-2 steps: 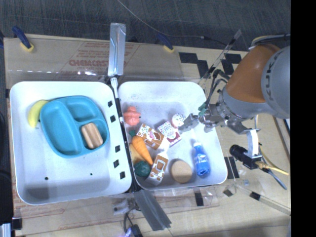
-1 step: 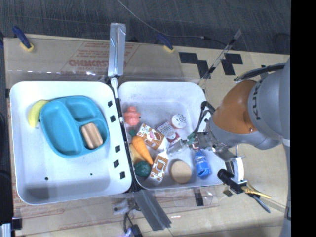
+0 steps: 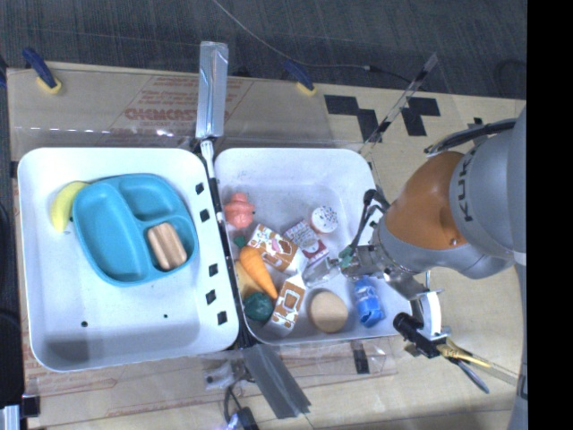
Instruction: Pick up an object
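Observation:
My gripper (image 3: 347, 262) reaches down into the right bin (image 3: 295, 164), near its right wall, under the orange wrist band. Just below it stands a small blue object (image 3: 368, 304), and a beige egg-shaped ball (image 3: 329, 312) lies to the blue object's left. A clear, shiny item (image 3: 320, 270) lies right at the gripper's left side; whether they touch is unclear. Further left are a patterned carton (image 3: 273, 247), a second carton (image 3: 290, 301), an orange carrot (image 3: 258, 274) and a dark green piece (image 3: 259, 306). A white round cup (image 3: 324, 219) and a pink toy (image 3: 238, 211) sit towards the back.
The left bin (image 3: 107, 330) holds a blue divided plate (image 3: 116, 231) with a brown bread roll (image 3: 167, 245) on it, and a yellow banana (image 3: 61, 206) beside the plate. A metal post (image 3: 211, 88) rises at the back between the bins. Cables cross the bench behind.

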